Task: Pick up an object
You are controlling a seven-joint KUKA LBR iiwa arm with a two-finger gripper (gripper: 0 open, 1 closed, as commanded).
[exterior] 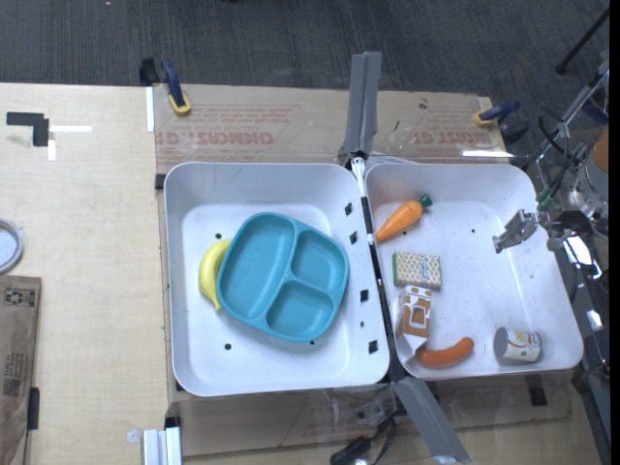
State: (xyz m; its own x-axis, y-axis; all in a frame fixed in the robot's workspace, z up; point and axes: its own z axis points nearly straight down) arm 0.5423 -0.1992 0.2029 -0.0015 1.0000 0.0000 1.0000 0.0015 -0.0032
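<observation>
The right bin [542,289] holds an orange carrot with a green top [400,218], a tan waffle-like cracker [418,269], a small orange and white carton [416,315], an orange-red sausage [446,353] and a small can on its side [518,345]. My gripper [511,232] reaches in over the bin's right side, above bare bin floor. It is well right of the cracker and above the can in the image. Nothing shows in its grasp.
The left bin [184,260] carries a blue divided plate [283,276] with a yellow banana [209,269] tucked against the plate's left edge. A grey divider post [363,105] stands between the bins at the back. Clamps and a tape roll [8,247] lie on the bench.
</observation>
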